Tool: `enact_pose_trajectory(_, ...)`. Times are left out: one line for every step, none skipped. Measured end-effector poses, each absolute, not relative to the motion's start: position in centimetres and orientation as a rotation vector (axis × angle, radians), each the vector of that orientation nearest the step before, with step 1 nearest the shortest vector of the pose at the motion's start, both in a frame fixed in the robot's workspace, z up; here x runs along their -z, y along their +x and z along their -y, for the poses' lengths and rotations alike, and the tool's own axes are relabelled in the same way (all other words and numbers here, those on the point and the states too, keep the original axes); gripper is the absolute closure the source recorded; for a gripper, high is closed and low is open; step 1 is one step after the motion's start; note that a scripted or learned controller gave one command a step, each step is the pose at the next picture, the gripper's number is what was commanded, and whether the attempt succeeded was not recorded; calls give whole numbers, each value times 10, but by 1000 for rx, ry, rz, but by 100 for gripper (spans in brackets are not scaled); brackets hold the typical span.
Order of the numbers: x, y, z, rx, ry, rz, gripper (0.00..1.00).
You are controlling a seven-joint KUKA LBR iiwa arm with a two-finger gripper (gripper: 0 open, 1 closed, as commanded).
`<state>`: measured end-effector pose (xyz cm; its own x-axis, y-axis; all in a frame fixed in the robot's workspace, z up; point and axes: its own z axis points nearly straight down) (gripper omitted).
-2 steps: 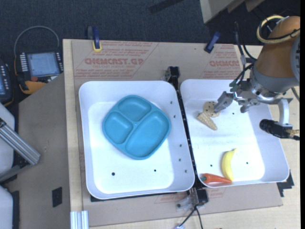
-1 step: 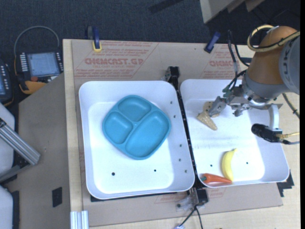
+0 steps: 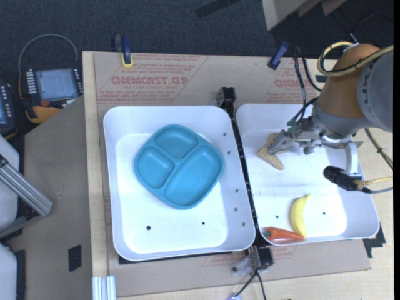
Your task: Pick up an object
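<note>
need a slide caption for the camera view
Arm's claw at a tan piece in the right bin, banana and carrot nearer; blue plate in the left bin.

We see a desk [image 3: 187, 74] topped with a brown board printed in red letters. Two white bins lie directly on it, side by side and touching along their inner edges: the left bin [image 3: 125, 230] toward nine o'clock, the right bin [image 3: 356, 227] toward three o'clock. A blue-and-yellow clamp [image 3: 127, 50] grips the board's far edge at eleven o'clock, and a blue clamp [image 3: 278, 55] grips it at one o'clock.
</note>
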<state>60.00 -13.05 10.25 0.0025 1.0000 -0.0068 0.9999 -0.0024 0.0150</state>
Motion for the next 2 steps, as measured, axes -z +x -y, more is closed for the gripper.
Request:
enact_pose_trajectory(-109, 599, 128, -7, 2216, -2213, 100)
enact_pose_trajectory(-152, 601, 130, -4, 2218, -2219, 100)
